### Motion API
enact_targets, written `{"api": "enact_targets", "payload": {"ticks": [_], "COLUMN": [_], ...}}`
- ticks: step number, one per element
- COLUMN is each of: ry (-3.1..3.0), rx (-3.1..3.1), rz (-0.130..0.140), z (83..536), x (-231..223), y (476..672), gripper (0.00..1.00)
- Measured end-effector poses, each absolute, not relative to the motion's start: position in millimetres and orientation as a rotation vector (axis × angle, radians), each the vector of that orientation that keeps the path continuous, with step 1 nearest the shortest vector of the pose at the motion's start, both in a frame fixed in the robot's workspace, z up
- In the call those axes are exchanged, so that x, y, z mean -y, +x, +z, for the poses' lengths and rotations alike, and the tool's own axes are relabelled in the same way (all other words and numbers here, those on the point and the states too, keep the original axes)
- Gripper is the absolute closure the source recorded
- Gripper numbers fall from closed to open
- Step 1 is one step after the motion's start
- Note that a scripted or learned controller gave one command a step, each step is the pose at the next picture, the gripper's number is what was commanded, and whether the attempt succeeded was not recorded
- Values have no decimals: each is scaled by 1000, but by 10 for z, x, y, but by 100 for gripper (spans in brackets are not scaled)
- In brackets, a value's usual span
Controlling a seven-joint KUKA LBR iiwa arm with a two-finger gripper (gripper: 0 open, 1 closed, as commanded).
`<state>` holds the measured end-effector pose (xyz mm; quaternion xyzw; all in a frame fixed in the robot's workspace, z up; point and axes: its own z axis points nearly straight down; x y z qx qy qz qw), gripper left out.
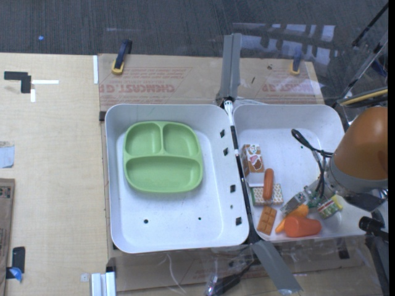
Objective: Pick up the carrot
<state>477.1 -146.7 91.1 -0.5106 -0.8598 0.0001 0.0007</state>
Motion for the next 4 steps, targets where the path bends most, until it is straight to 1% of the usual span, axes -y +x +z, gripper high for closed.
{"api": "enact_targets", "payload": {"ticks": [1, 2, 3, 4], "ry": [-1608, -1677, -1678, -1248], "rx": [2699, 2658, 2656, 2882], "rz": [-2, 0, 1, 1], "z": [1003, 1915, 1913, 1240], "x": [1470, 634, 640, 1257], "y": [4780, 4784, 4782, 4772], "gripper": [100, 100, 0, 0]}}
